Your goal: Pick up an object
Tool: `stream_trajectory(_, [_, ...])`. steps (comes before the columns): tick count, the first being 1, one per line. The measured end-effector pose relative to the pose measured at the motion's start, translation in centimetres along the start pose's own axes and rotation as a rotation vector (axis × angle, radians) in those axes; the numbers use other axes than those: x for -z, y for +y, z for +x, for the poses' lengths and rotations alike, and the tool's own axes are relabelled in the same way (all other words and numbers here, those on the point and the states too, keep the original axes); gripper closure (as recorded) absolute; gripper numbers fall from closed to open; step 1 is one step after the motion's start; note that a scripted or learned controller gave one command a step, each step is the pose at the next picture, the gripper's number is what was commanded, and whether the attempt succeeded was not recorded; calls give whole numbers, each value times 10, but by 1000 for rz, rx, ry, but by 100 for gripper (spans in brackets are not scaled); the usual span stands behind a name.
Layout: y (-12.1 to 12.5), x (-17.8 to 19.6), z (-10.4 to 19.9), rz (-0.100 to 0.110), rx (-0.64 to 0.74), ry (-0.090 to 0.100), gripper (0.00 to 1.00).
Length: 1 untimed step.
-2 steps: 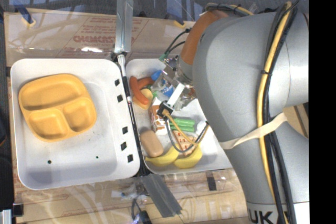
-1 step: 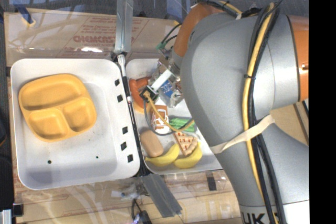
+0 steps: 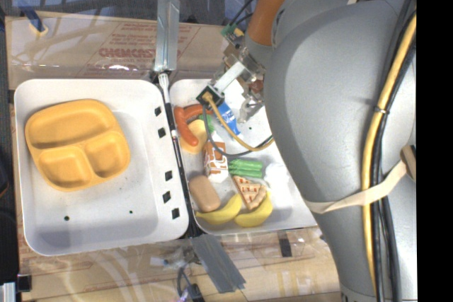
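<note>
My gripper (image 3: 237,104) hangs over the upper part of the right bin (image 3: 185,90), just right of a red sausage (image 3: 185,118). Wires and a blue part crowd its tip. Below it lie an orange-and-white packet (image 3: 216,160), a green piece (image 3: 245,167), a waffle slice (image 3: 247,191), a tan bread roll (image 3: 204,193) and a yellow banana (image 3: 233,213). A yellow-orange piece (image 3: 195,138) lies beside the sausage. The grey arm hides the bin's right side.
The left bin (image 3: 85,223) holds a yellow divided tray (image 3: 76,143). A metal clamp (image 3: 167,32) stands on the rim between the bins. Cardboard lies behind both bins.
</note>
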<state>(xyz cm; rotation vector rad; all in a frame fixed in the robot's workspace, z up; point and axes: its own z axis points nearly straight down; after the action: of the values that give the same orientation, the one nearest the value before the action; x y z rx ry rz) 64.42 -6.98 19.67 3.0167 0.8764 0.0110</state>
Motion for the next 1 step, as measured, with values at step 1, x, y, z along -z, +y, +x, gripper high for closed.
stream_trajectory(1, [-23,-74,-83,4,-155,-5,0])
